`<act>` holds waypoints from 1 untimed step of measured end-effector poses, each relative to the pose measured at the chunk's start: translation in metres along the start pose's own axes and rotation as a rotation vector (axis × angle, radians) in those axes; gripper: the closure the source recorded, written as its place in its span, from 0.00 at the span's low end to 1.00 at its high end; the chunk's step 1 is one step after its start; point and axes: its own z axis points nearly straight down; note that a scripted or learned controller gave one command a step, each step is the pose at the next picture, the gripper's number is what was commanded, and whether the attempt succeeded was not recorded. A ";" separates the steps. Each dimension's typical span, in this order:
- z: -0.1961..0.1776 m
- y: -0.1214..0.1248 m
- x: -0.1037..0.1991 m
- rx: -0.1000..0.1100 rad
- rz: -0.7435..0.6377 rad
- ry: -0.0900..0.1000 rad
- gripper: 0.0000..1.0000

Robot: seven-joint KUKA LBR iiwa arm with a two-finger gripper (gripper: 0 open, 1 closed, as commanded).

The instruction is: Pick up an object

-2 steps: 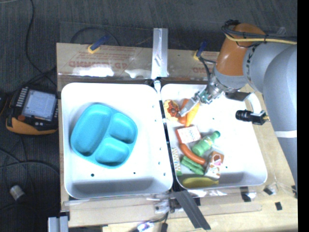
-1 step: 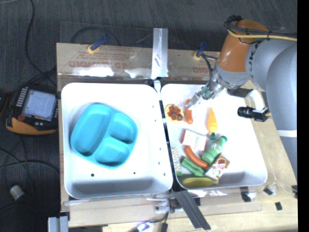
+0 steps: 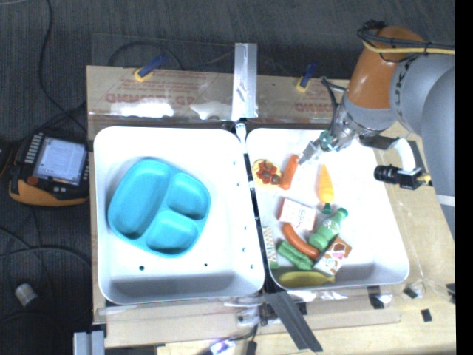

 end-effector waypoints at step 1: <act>0.000 0.000 0.000 0.000 0.000 0.000 0.00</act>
